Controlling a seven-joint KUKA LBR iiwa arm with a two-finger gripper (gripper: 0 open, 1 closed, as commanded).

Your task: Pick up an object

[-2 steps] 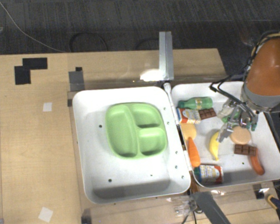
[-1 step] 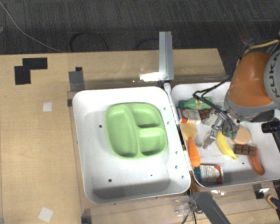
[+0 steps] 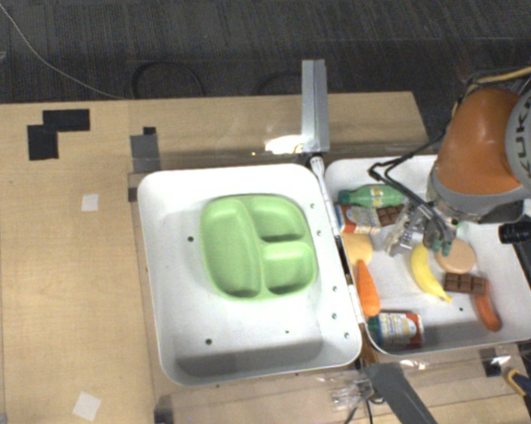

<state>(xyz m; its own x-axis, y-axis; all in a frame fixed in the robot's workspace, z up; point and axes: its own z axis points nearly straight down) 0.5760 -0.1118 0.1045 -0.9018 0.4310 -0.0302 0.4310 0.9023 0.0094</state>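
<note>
The right bin (image 3: 525, 327) holds several toy foods: a green bottle (image 3: 372, 195), a chocolate bar (image 3: 383, 215), a carrot (image 3: 367, 287), a banana (image 3: 425, 273), a round tan cookie (image 3: 456, 257), a brown chocolate piece (image 3: 464, 283), a sausage (image 3: 487, 312) and a can (image 3: 398, 327). My gripper (image 3: 412, 234) hangs low over the bin's middle, just above the banana's top end and left of the cookie. Nothing is visibly held between its fingers.
The left bin (image 3: 181, 352) holds a green divided plate (image 3: 254, 244). A metal post (image 3: 314, 105) stands behind the divide between the bins. The arm's orange band (image 3: 476, 142) looms over the right bin's back right corner.
</note>
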